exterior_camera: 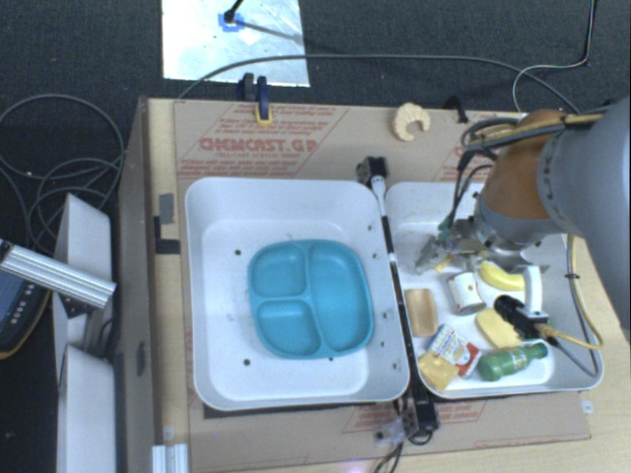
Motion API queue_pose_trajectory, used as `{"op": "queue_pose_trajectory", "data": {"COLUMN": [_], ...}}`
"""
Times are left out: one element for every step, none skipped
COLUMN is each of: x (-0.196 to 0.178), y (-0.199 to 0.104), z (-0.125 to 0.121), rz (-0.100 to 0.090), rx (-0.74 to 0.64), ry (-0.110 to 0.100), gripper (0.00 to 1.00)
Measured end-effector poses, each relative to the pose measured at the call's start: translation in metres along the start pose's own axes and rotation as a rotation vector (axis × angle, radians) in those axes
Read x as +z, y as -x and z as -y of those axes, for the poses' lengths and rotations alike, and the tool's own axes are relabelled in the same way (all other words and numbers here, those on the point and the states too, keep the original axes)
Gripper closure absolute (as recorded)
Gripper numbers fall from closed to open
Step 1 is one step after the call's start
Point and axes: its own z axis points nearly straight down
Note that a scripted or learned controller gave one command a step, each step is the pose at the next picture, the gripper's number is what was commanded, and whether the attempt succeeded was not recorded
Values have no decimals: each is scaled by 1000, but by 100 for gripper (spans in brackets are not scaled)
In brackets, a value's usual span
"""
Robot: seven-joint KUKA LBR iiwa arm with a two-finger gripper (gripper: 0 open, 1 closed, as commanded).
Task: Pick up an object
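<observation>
End effector (pixel 436 252) is seen low in the right bin (pixel 419 207), near its left wall and just above the clutter; whether it is open or closed cannot be told, and nothing is seen to be gripped. The candidate objects are crowded into the lower half of that bin: a cup (pixel 461 290) and a banana (pixel 503 277) lie just beside the end effector, a tan block (pixel 421 311) lies below it against the left wall, and a packet (pixel 447 346) and a bottle (pixel 513 360) are set along the front edge.

Several failures are judged likely. Because the objects are packed close, two could be caught at once or one could be pushed aside by a descent between them. The cup is round and may be rolled away or squeezed out. The block lies flat against the wall, so little room is left for a grasp and the wall could be struck. The left bin (pixel 227 215), where a blue plate (pixel 311 299) rests, is well apart and is not at risk.
</observation>
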Motion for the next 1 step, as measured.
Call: {"op": "queue_pose_trajectory", "data": {"x": [-1], "y": [30], "z": [-38], "rz": [0], "rx": [0], "ry": [2], "gripper": [0]}}
